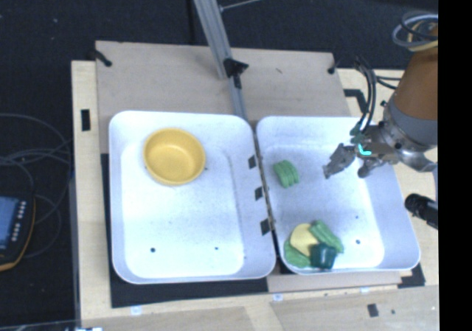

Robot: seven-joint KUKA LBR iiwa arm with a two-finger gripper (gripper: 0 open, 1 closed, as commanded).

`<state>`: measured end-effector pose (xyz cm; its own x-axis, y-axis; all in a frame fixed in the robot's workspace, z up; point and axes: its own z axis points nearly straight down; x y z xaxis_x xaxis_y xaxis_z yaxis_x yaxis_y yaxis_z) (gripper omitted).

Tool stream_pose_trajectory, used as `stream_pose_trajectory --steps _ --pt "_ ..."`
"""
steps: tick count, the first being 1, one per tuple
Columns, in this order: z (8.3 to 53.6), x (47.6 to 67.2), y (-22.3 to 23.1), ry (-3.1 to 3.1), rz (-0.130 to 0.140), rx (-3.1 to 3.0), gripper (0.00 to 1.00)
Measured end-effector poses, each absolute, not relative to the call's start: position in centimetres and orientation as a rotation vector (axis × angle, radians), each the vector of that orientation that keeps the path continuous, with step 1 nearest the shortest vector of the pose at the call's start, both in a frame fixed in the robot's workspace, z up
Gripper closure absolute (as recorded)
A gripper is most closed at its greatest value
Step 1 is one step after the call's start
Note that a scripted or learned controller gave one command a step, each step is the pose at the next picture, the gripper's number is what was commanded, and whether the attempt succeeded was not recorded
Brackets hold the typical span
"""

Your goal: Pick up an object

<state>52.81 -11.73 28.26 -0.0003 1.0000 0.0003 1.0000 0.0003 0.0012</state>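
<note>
Plainly, the small green object [286, 173] lies alone in the right bin [383, 248], close to its left wall, with its long axis running roughly near to far. The jaws of the gripper [352, 164] hang spread and empty just to its right, so the coming move likely runs leftward and down.
</note>
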Motion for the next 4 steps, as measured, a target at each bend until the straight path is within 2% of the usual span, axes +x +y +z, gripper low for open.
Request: stream_pose_trajectory --steps 1,2,4 --pt "28.3 52.8 -11.7 2.221 0.002 2.221 0.0" --pt "23.7 52.2 -11.1 2.222 -0.003 2.223 0.0" --pt "11.2 52.3 -10.7 2.223 -0.005 2.225 0.0"
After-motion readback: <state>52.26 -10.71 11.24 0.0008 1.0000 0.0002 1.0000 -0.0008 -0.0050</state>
